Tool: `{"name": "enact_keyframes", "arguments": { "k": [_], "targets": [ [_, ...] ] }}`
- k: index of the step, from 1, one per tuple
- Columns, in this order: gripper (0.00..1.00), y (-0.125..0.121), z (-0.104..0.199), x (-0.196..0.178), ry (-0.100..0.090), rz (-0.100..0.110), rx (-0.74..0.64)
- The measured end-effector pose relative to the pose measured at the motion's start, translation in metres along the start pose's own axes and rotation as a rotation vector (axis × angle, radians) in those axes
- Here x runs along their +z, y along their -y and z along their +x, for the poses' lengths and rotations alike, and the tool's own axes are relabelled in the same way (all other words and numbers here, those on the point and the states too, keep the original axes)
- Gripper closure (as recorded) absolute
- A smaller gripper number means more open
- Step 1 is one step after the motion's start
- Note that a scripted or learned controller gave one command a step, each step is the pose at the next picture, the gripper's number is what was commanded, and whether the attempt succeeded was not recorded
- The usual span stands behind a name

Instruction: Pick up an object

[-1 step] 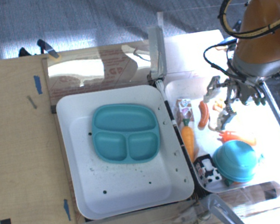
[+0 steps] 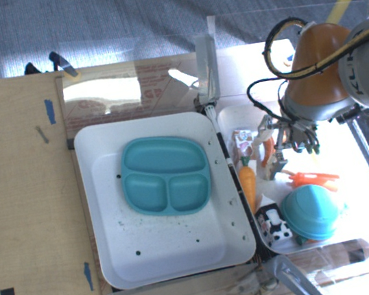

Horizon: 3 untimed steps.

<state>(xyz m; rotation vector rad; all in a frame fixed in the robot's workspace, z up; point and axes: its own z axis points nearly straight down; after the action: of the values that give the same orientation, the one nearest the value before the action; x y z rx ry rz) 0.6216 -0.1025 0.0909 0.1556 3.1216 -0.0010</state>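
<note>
Two white bins sit side by side on the bench. Over the right bin hangs the gripper, its state impossible to tell. Below it lie a teal bowl and carrot; a teal divided plate sits well left.
</note>
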Motion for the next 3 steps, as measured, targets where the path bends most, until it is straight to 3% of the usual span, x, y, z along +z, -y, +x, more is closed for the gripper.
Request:
{"name": "enact_keyframes", "arguments": {
  "k": [1,2,3],
  "targets": [
    [0.00,-0.011,0.004,0.002,-0.006,0.000,0.240],
    [0.00,-0.006,0.022,0.001,-0.006,0.000,0.455],
    [0.00,-0.004,-0.030,0.004,-0.007,0.003,0.677]
  ]
}}
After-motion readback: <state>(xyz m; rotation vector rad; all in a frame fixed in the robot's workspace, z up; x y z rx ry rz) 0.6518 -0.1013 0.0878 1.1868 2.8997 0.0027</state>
